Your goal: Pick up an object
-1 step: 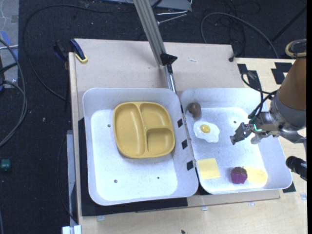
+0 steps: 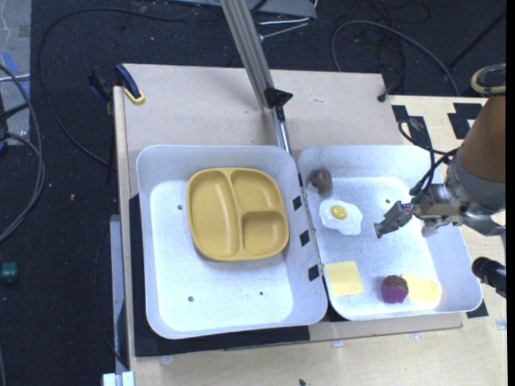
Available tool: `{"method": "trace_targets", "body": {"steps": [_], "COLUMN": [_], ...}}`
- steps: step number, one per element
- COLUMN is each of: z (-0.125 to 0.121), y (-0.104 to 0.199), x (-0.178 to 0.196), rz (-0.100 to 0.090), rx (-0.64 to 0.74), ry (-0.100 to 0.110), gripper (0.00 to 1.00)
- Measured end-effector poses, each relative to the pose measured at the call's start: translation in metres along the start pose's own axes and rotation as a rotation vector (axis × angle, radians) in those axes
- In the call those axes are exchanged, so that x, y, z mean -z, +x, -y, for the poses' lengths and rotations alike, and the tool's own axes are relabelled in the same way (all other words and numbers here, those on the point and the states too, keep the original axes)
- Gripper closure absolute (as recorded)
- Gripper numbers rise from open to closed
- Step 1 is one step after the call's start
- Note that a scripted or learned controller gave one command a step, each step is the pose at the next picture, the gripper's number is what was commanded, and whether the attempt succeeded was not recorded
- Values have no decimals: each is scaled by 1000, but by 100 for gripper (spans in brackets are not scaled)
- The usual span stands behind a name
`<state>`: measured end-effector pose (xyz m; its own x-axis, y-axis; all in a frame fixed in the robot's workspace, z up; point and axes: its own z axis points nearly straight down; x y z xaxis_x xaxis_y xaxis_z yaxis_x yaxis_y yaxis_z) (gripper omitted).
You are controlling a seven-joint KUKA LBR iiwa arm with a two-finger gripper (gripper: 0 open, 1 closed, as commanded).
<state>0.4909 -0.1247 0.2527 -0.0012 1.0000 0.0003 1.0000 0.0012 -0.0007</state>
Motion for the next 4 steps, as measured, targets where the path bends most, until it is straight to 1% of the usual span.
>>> {"method": "trace_targets", "body": {"steps": [1,2,3,4], "z": [-2,-5,-6,-7], "y": [-4,-11,-11,-11], "x": [-62,-109,-159,-147], "rz": [-1,0,1,3], "rx": [-2,-3,-3,-4], "ry": [6,4,-3,-7], "gripper": [0,0,0,100]}}
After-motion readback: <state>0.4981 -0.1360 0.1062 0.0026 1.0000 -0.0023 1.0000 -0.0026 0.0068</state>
